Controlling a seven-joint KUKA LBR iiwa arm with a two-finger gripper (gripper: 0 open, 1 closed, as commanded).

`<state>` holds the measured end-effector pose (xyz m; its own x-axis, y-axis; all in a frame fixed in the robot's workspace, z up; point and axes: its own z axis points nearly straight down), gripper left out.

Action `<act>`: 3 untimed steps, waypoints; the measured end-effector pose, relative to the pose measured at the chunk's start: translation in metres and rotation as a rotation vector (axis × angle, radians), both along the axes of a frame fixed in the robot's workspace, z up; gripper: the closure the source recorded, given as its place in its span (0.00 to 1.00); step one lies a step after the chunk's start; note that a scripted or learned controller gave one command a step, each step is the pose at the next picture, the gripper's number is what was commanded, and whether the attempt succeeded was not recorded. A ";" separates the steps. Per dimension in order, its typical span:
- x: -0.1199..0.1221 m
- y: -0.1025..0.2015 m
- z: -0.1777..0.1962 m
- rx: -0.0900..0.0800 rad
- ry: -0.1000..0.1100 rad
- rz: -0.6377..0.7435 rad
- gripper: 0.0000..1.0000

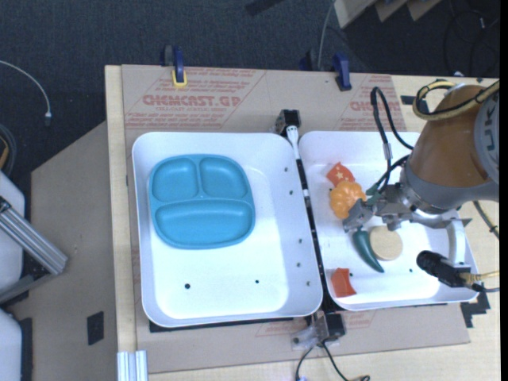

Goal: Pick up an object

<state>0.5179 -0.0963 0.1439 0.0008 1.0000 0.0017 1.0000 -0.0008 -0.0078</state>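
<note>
Gripper (373, 217) low in the right bin (444, 296), among the small objects.

Seen from the overhead camera, the arm (452, 153) reached in from the right and its wrist hung over the right bin; whether the fingers were open or closed could not be told, nor whether anything sat between them. An orange rounded object (344, 201) lay just left of the gripper, with a red piece (340, 172) touching its upper edge. A dark green pepper-like object (367, 250) lay just below the gripper, beside a pale round disc (388, 247). Another small red piece (341, 281) rested near the bin's lower left corner. The left bin (278, 284) held a blue divided plate (202, 201) in its upper left part.
</note>
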 end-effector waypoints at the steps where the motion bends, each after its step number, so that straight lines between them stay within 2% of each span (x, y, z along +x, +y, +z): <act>1: 0.000 0.000 -0.052 -0.002 -0.008 0.001 0.00; 2: 0.002 0.000 -0.038 -0.004 -0.014 -0.001 1.00; 3: 0.010 0.002 0.007 -0.003 -0.014 0.002 1.00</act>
<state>0.5282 -0.0945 0.1513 -0.0010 1.0000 -0.0016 1.0000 0.0010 0.0059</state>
